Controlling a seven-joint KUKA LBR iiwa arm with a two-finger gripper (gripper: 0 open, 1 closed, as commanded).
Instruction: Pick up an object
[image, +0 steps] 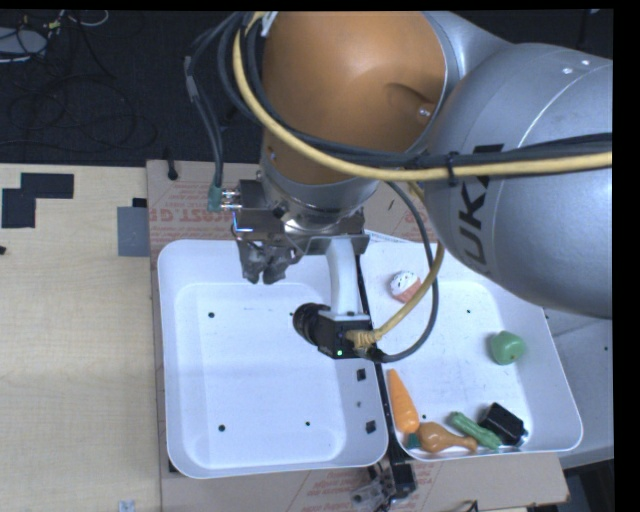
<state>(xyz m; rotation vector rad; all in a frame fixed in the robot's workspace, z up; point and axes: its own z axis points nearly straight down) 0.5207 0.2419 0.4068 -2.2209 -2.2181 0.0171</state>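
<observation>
My gripper hangs over the far edge of the left bin, near its back wall, and I see nothing in it. The objects all lie in the right bin. A green round piece sits at its right side. An orange carrot lies along its left wall. At its near edge sit a tan-orange piece, a green pod and a black block. A small white and pink item rests near its back. The arm hides much of the right bin's far part.
The two bins share a dividing rim running toward the camera. Brown cardboard lies under the bins, on a pale wooden bench. The bulky arm body overhangs the right bin.
</observation>
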